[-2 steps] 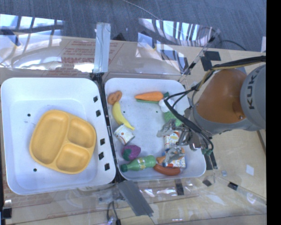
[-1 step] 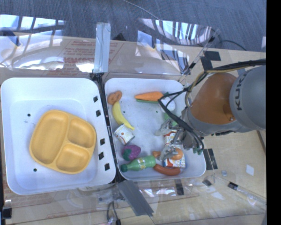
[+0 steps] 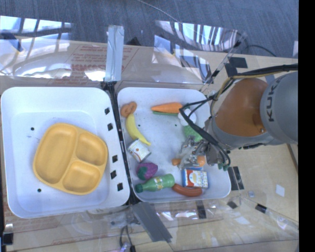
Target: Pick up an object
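White plastic bins are sitting side by side on the bench (image 3: pixel 262 193), and the grey arm (image 3: pixel 262 112) is reaching in from the right over the right bin (image 3: pixel 163 92). Its end effector (image 3: pixel 193 152) is hanging low near that bin's right side, but whether it is clenched or released I cannot tell; cables and the wrist are covering it. Crowding around it are a small carton (image 3: pixel 194 178) just below, a green item (image 3: pixel 191 131) just above, and a small orange piece (image 3: pixel 176 162) beside it. A red sausage (image 3: pixel 187 190) is lying along the bin's near wall, touching a green bottle (image 3: pixel 156 183). Further left, a purple fruit (image 3: pixel 147 169), a small can (image 3: pixel 139 150), a banana (image 3: pixel 135 129) and a brown piece (image 3: pixel 128 109) are lying close together. A carrot (image 3: pixel 167 108) is resting near the far wall. In the left bin (image 3: pixel 21 104), a yellow divided tray (image 3: pixel 70 158) is lying alone.
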{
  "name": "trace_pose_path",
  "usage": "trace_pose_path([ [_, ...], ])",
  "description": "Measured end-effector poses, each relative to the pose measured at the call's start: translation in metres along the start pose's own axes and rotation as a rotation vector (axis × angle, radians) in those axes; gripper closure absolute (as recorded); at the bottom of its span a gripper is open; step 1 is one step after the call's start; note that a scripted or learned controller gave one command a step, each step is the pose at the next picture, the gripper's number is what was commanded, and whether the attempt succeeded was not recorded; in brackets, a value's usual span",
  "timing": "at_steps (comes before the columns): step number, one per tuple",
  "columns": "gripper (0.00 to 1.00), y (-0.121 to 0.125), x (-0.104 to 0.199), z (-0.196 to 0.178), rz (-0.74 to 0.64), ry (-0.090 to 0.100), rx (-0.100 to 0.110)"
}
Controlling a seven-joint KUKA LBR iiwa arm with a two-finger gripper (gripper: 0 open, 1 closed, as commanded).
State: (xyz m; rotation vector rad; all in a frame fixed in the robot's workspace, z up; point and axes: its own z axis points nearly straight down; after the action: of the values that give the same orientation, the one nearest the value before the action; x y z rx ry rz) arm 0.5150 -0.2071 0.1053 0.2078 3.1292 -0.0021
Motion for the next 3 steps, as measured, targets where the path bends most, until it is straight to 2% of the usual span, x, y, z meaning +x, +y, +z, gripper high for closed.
trace_pose_path([
  [1, 0.00, 0.000, 0.000, 0.000, -0.001, 0.000, 0.000],
  [2, 0.00, 0.031, 0.001, 0.013, 0.056, 0.004, -0.001],
  [3, 1.00, 0.032, -0.001, 0.002, 0.047, 0.002, -0.001],
])
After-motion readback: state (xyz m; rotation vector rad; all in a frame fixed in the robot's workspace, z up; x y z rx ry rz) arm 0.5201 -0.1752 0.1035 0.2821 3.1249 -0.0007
